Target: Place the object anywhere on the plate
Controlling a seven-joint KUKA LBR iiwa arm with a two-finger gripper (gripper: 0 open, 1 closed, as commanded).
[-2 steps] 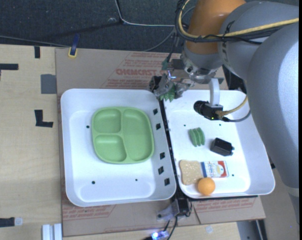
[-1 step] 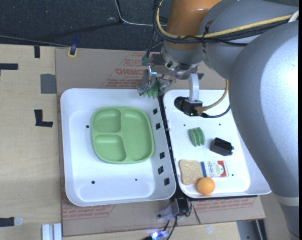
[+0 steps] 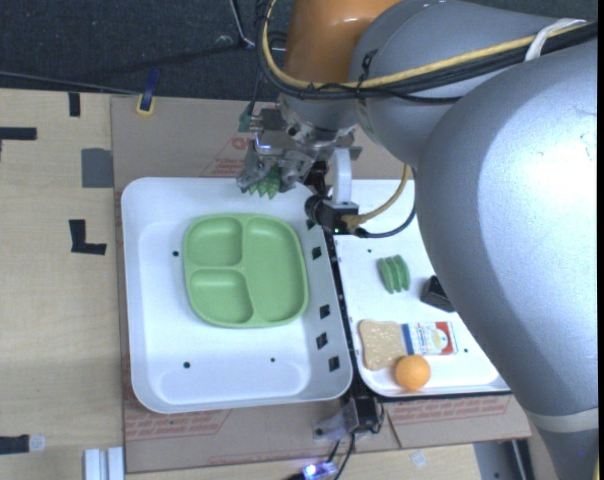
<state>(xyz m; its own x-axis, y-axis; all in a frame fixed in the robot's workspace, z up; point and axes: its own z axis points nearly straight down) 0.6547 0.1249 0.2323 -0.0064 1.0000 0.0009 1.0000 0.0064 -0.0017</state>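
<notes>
- The tool (image 3: 272,168) hangs over the far rim of the left bin (image 3: 147,298), at about 12 o'clock from the green plate (image 3: 246,270).
- A small dark green object (image 3: 269,184) with leafy, jagged edges shows right at the tool's tip; it seems clamped between the fingers, though the wrist hardware crowds that spot and the grip is hard to read.
- That green object sits above the bin's far edge, just beyond the plate, not over it.
- The plate lies flat in the left bin, divided into three compartments, all of them bare.
- The right bin (image 3: 367,268) lies at 3 o'clock from the plate. It holds a light green ridged piece (image 3: 393,273), a slice of bread (image 3: 381,343), a small printed carton (image 3: 428,339) and an orange ball (image 3: 412,372).
- The bread touches the carton; the orange ball lies just at 6 o'clock from them.
- The arm's grey bulk covers the right bin's far side at 3 o'clock.
- Both bins rest on a brown sheet on the bench (image 3: 42,288).
</notes>
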